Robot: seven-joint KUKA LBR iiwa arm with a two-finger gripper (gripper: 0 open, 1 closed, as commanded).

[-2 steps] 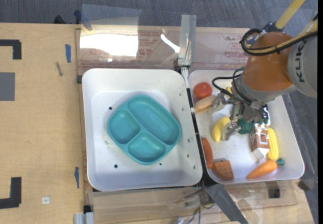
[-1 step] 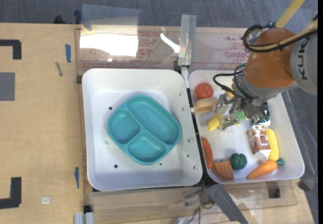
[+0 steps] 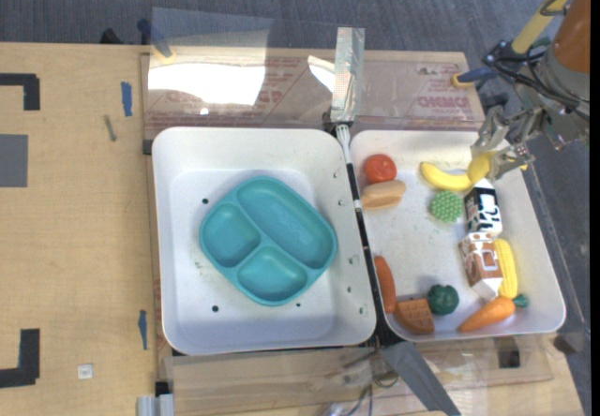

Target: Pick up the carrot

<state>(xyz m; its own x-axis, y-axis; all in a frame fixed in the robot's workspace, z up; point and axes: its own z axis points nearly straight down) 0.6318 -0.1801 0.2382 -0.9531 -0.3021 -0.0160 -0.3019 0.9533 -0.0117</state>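
Where the right bin point(image 3: 553, 311) comes nearest the camera, one carrot point(image 3: 487, 315) lies along its front edge near the right corner, orange with a green tip pointing right. Just left of it sit one dark green broccoli-like piece point(image 3: 442, 298) and one brown block point(image 3: 414, 316), and left of those one reddish sausage shape point(image 3: 384, 281) runs along the bin's left wall. Beside the carrot's far side stands one carton point(image 3: 481, 260) printed in brown and white, with one yellow corn cob point(image 3: 507, 268) touching its right flank. Farther back lie one textured green ball point(image 3: 447, 206), one bread roll point(image 3: 382, 194), one red tomato point(image 3: 380, 167) and one banana point(image 3: 444, 178). That makes ten toy foods in this bin.

One teal divided plate point(image 3: 267, 238) with three compartments rests in the middle of the left bin point(image 3: 178, 170); two white bins sit side by side on the worktop point(image 3: 66, 217).

At the far right, the end effector point(image 3: 499, 156) hangs over the back corner of the right bin, above the banana's right end, well apart from the carrot. Whether its fingers are apart or together cannot be told, and nothing can be seen held between them.
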